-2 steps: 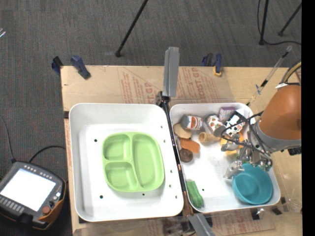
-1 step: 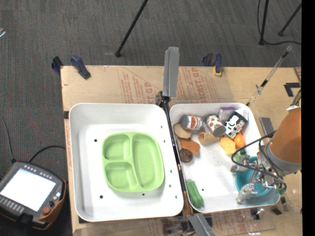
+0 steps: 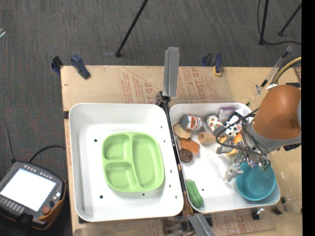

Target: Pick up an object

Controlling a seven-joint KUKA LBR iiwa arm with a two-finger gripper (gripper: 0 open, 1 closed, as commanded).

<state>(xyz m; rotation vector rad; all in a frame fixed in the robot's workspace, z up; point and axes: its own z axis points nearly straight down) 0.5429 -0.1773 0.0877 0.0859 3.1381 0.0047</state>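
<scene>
Across the cardboard-covered bench point(image 3: 128, 85) sit two shallow white bins, divided by a grey upright bar point(image 3: 171, 73). Left of the bar, the left white bin point(image 3: 83, 132) holds one light green three-compartment plastic tray point(image 3: 133, 162), with bare white floor open on all sides of it. Right of the bar, the right white bin point(image 3: 211, 200) is crowded along its far side: one grey can with a red label point(image 3: 192, 122), one white patterned cup point(image 3: 214, 123), one purple box point(image 3: 226, 113), one tan cone point(image 3: 206, 137), one orange oblong piece point(image 3: 189, 145) and one dark brown round piece point(image 3: 185, 155). One green elongated toy point(image 3: 195, 193) lies near that bin's front edge, just right of the bar's line, with open floor between it and one teal round bowl point(image 3: 256, 183) in the front right corner. The grey arm with an orange band point(image 3: 278, 114) leans over the bin's right side; its two-finger gripper point(image 3: 236, 171) hangs at the bowl's left rim, whether its fingers are apart or together cannot be told. Dark grey carpet point(image 3: 74, 23) surrounds the bench, with two blue clamps point(image 3: 78, 65) on the bench's far edge and one handheld control pendant point(image 3: 29, 193) on the floor.
</scene>
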